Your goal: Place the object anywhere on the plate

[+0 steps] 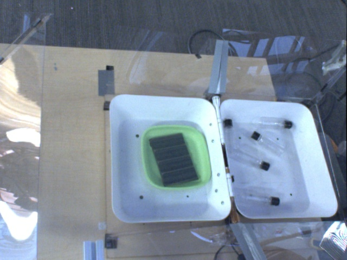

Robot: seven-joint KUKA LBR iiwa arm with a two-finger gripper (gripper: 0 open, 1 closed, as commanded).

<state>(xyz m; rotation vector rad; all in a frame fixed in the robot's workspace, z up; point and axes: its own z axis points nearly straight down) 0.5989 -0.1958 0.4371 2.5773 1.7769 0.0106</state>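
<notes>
dark ridged block (173, 160) lies on green plate (201, 145); capped tubes (261, 164) in right bin (320, 145).

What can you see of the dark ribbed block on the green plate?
The dark ribbed block is a flat, charcoal-grey rectangle crossed by several parallel grooves that split it into bars. It looks matte, perhaps rubber or foam. It lies flat, turned a little askew to the bin walls, roughly in the middle of the green plate, wholly inside the rim. The plate sits in the left white bin. Only the plate touches the block.
</notes>
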